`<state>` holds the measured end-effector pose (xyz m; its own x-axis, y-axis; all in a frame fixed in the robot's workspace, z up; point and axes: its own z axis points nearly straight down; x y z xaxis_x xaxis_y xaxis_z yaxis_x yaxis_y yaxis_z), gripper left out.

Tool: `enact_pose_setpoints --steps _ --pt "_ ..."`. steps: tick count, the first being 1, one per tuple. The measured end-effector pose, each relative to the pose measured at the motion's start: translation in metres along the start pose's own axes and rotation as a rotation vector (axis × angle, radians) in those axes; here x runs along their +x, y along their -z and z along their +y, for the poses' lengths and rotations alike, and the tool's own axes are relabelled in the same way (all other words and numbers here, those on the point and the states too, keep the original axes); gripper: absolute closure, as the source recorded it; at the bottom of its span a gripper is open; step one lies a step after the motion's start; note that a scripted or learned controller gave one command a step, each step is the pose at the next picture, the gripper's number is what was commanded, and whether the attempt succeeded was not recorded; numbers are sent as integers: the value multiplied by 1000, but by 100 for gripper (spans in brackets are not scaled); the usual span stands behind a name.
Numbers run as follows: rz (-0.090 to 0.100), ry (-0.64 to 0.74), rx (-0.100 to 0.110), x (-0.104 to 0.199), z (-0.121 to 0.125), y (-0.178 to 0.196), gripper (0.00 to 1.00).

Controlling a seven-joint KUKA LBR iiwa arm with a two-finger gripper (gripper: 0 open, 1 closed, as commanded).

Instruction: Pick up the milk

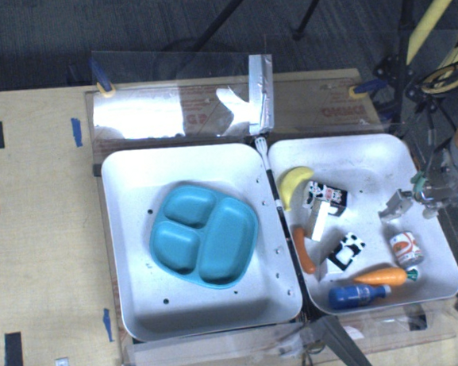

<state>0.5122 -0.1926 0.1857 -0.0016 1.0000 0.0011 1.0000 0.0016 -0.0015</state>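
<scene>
White bins sit side by side on the wooden tabletop. Left bin: one blue sectioned plate, three compartments, lying near the middle.

Right bin: clutter gathered toward its left and front. Yellow banana near the dividing wall, upper left. Just beside it, a black-and-white milk carton, cow-patterned, lying on its side and tilted, its white end pointing down-left toward a small orange carrot that runs along the divider. A second cow-patterned box lies below the milk, near it; touching or not, cannot tell. At the front edge, a blue bottle lies flat, and a bigger carrot with a green end rests just above it. A small can, white with red marking, stands tilted to the right of the carrot.

Gripper hangs over the right side of the right bin, just above the can, well apart from the milk. Arm enters from the right edge; an orange patch shows there. Metal parts blur together against the bin wall, so whether the fingers are spread or closed: cannot tell. Nothing seen between them.
</scene>
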Motion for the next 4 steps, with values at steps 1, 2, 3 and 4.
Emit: enact_pose_setpoints --steps 1,2,3,4 --pt "-1 -312 -2 145 0 76 0" --pt "-2 -412 -1 173 55 116 0" --pt "-1 -260 2 138 19 74 0" --pt "-1 -319 1 161 -5 13 0"
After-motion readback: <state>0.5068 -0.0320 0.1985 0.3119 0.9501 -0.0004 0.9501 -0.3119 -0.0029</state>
